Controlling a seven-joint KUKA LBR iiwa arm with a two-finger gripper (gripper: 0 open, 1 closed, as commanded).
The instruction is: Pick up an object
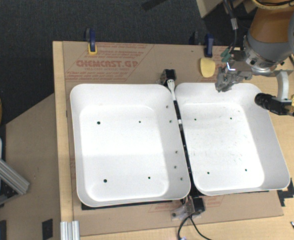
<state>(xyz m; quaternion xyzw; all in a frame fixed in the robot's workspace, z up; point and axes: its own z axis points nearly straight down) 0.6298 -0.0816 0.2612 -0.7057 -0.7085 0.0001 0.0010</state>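
Tool [226,81] at one o'clock, over the far rim of the right bin [267,149]; spread or pressed together, cannot tell. Small pale yellow object [207,67] on the bench [136,59] just beside the tool, outside the bins at twelve o'clock. Left bin [81,134] alongside.
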